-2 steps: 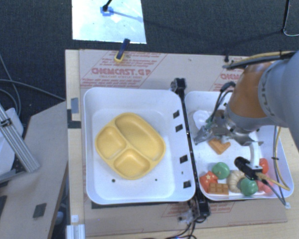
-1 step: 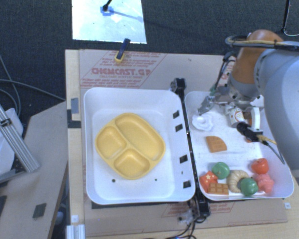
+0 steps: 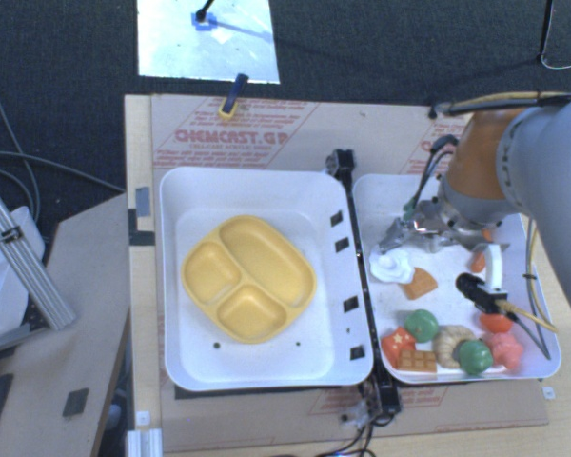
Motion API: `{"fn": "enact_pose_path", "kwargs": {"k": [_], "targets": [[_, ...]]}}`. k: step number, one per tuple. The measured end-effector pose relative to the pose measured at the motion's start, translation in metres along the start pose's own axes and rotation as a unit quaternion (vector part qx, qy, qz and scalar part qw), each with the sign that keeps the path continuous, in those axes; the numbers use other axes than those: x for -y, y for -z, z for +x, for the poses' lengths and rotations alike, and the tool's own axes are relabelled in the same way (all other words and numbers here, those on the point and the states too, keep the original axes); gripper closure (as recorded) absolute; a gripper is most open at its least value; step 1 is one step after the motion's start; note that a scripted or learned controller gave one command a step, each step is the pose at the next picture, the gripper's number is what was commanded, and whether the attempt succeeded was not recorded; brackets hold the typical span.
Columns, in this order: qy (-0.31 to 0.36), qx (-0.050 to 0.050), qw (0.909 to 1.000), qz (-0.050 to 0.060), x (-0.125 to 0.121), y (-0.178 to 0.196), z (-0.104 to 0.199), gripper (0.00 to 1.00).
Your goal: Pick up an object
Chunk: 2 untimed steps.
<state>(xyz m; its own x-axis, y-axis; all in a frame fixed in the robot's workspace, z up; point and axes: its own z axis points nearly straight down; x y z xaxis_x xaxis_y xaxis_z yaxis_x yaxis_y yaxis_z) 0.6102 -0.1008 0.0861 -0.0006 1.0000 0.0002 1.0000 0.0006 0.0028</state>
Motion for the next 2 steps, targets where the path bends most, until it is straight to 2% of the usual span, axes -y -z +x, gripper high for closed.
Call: {"fn": "enact_pose_path", "kwargs": {"k": [1, 2], "targets": [[-0.001, 0.0, 1.0, -0.001, 0.054, 0.0, 0.002, 0.0], [0.001, 0.001, 1.0, -0.007, 0.105, 0.156, 0.007, 0.0]]}}
